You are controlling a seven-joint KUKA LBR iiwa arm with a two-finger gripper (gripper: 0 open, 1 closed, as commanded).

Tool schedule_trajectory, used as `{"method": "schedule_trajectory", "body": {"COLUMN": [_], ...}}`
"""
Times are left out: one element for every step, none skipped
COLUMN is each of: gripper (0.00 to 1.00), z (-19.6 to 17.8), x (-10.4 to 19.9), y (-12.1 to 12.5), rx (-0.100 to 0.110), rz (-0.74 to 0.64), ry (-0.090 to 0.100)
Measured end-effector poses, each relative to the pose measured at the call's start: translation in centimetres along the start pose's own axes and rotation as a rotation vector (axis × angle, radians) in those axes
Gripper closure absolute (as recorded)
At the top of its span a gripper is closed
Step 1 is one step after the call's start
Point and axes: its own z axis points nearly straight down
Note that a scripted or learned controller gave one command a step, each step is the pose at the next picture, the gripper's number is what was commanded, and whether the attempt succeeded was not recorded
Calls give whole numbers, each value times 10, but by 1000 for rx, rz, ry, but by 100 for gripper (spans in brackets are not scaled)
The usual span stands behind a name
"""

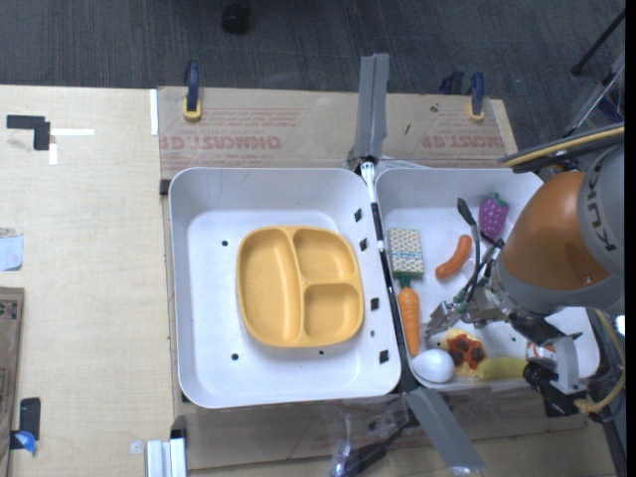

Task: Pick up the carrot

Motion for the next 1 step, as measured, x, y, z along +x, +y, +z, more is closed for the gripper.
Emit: {"method": "schedule_trajectory", "body": {"gripper": [100], "z": [-7], "x": [-1], "y": [0], "rx": [2], "rz": [5], "ry": [0]}}
